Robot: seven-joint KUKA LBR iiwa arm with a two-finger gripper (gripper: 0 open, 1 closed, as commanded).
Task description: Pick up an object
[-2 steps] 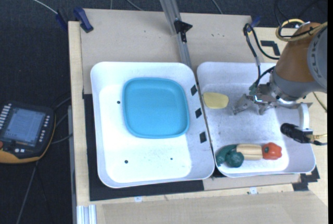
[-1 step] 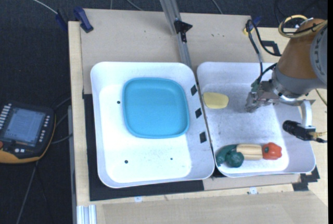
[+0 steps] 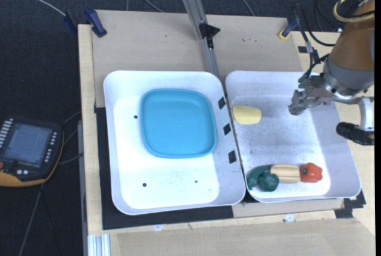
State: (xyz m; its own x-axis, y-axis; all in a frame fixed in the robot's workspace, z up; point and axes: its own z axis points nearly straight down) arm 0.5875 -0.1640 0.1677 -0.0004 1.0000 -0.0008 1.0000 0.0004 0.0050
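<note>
White plastic, two shallow bins side by side on a plywood bench. Left bin [image 3: 122, 189] carries a square turquoise plate [image 3: 178, 122], nothing on it. Right bin [image 3: 339, 186] carries the candidates: a pale yellow lump [image 3: 246, 115], possibly a toy lemon or soap, near the left wall; along the near wall a row of three touching pieces, a dark green toy vegetable [image 3: 264, 180], a tan wooden-looking cylinder [image 3: 286, 173], and a red tomato-like piece [image 3: 311, 172].

The arm enters from the right, orange band above the wrist. Gripper [image 3: 299, 103] hangs over the upper right part of the right bin, above bare speckled floor, well apart from the near-wall row and apart from the yellow lump. Nothing shows between its fingers; whether the claw is spread or clenched I cannot tell at this angle.

Judgement: approach stage, no object yet chosen by contact. The yellow lump looks the better target, since it lies alone with free space around it. The three-piece row is crowded and pressed to the wall, so a finger would likely land on a neighbour or the rim. For a clean try: centre over the lump, straddle its shorter width, descend straight, close only near the floor.
</note>
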